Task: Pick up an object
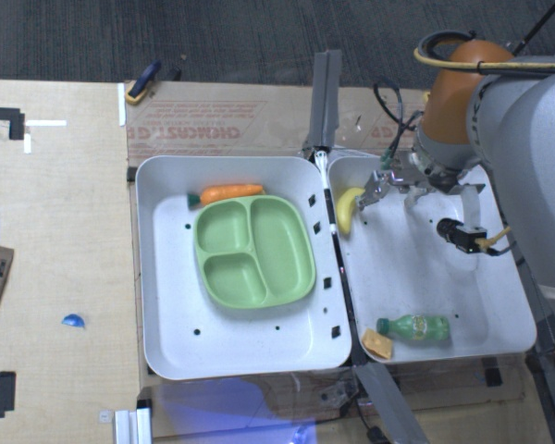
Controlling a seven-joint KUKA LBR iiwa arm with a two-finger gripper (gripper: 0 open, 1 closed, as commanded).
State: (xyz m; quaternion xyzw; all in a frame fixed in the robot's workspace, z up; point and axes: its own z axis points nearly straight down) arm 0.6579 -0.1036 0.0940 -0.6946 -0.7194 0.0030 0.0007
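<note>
Two white bins on tabletop. Tool (368,195) low at right bin's (499,336) far-left corner, just beside banana (346,209); tool state cannot tell, nothing visibly grasped. Green bottle (414,327) and yellow chunk (378,344) at near edge. Left bin (166,340): green divided plate (255,251), carrot (231,192). Pick not done; grasp and lift remain.

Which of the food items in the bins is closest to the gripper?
The banana, at the right bin's upper left wall, just beside the gripper. The carrot lies in the other bin; the green bottle sits far below.
</note>
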